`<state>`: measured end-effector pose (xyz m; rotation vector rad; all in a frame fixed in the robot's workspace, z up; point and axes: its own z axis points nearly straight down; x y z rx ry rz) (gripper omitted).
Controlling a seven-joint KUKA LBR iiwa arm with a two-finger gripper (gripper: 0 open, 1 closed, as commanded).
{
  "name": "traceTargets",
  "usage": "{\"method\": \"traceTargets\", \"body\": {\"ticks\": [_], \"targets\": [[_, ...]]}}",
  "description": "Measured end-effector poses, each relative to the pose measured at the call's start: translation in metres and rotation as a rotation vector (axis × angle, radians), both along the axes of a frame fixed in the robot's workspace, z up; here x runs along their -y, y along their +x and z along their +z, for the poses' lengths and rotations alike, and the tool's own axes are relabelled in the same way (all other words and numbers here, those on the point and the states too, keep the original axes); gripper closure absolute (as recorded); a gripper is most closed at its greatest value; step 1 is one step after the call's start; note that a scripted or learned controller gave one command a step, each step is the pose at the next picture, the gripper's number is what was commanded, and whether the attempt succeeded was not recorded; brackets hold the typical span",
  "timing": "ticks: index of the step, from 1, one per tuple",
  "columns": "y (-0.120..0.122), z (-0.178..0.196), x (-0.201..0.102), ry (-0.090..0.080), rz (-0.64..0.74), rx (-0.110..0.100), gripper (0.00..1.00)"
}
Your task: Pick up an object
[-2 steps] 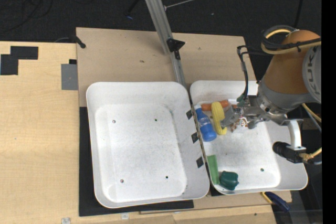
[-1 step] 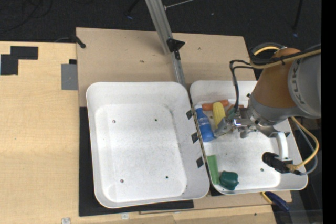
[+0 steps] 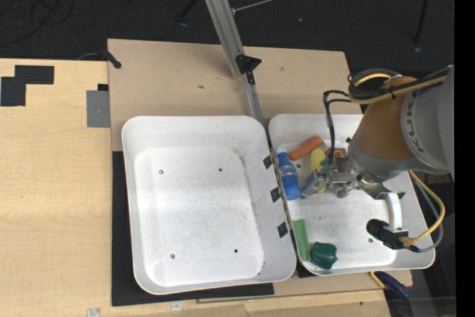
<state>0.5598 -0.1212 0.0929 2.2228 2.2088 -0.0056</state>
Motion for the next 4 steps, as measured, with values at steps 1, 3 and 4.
{"method": "traceTargets", "body": {"ticks": [1,3,4], "targets": [[-0.001,0.009,-0.002,0.006,-0.003,-0.003,1.0],[-0.001,0.134,-0.003,0.008,0.008,0.001,1.0],[0.0,0.187,-0.003,0.007,0.008,0.001,1.0]]}}
